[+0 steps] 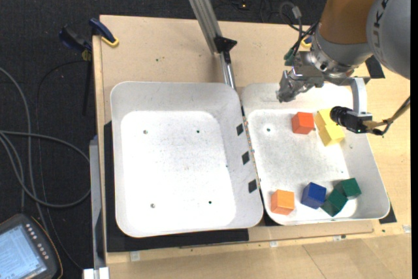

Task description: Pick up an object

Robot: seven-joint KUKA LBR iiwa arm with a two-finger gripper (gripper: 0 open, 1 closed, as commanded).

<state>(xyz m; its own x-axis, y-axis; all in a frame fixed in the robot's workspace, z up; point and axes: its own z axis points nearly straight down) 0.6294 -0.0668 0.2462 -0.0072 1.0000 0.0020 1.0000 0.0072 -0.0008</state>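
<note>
My gripper hangs over the far edge of the right bin, up and left of the blocks at the back. An orange-red block lies just below and right of it, with a yellow block beside that. Along the near edge lie an orange block, a blue block and two green blocks touching each other. I see nothing between the fingers.
The left bin stands beside the right one, with black clips along the shared edge. A slanted metal pole crosses the back of the bench. Blue clamps sit at the far left corner.
</note>
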